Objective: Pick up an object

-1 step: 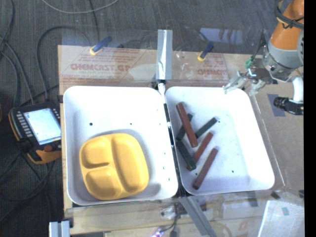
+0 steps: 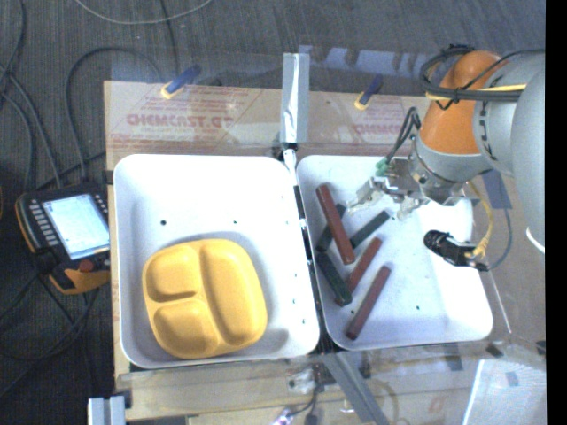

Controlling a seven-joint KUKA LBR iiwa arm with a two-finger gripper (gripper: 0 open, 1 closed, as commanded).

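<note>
The right bin (image 2: 443,312) holds several sticks. A long brown stick (image 2: 334,221) lies at its left, and a dark green stick (image 2: 369,228) slants beside it. Two more brown sticks (image 2: 364,265) (image 2: 368,302) lie lower down, with another dark green stick (image 2: 332,278) along the left wall. My gripper (image 2: 382,203) hangs over the upper middle of this bin, just above the slanted green stick. Its fingers (image 2: 361,199) are spread open, and nothing sits between them.
The left bin (image 2: 177,184) holds a yellow divided plate (image 2: 205,297) in its lower half. A black connector on a yellow cable (image 2: 446,245) hangs from the arm over the right bin. A handheld control unit (image 2: 66,228) lies left of the bench.
</note>
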